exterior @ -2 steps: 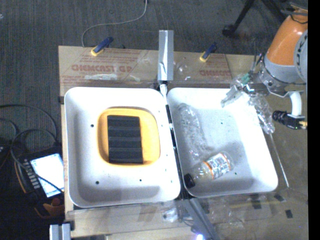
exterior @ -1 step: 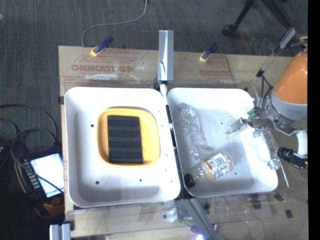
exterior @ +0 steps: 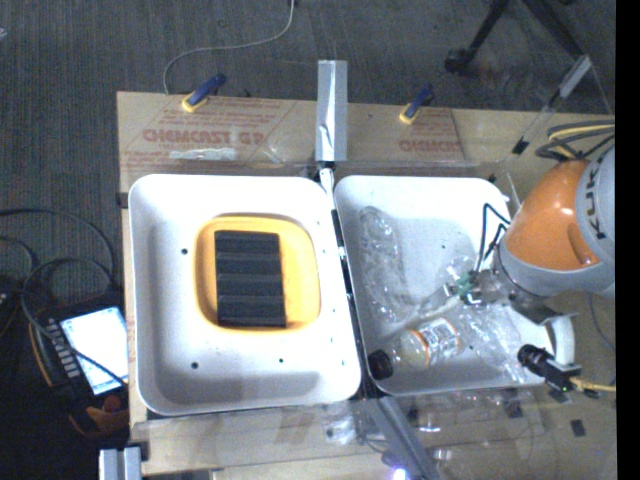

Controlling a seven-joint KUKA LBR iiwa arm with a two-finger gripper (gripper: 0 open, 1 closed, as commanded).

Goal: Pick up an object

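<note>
The arm (exterior: 560, 233) crowds the right bin's (exterior: 400, 196) right edge; its far-left corner stays open. A bottle (exterior: 425, 344) lies near the bin's near wall among clear plastic (exterior: 385, 258) that is hard to make out. The gripper (exterior: 468, 288) is hidden: grip cannot be told. The left bin (exterior: 160, 268) holds a yellow tray (exterior: 305, 268).

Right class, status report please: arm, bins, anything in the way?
Arm over right bin. Clear plastic bottle lying there among clear plastic wrap. Yellow sponge in left bin.

a clear plastic bottle (exterior: 424, 344) with a black cap and orange label lay on its side near the right bin's (exterior: 420, 193) front edge.
</note>
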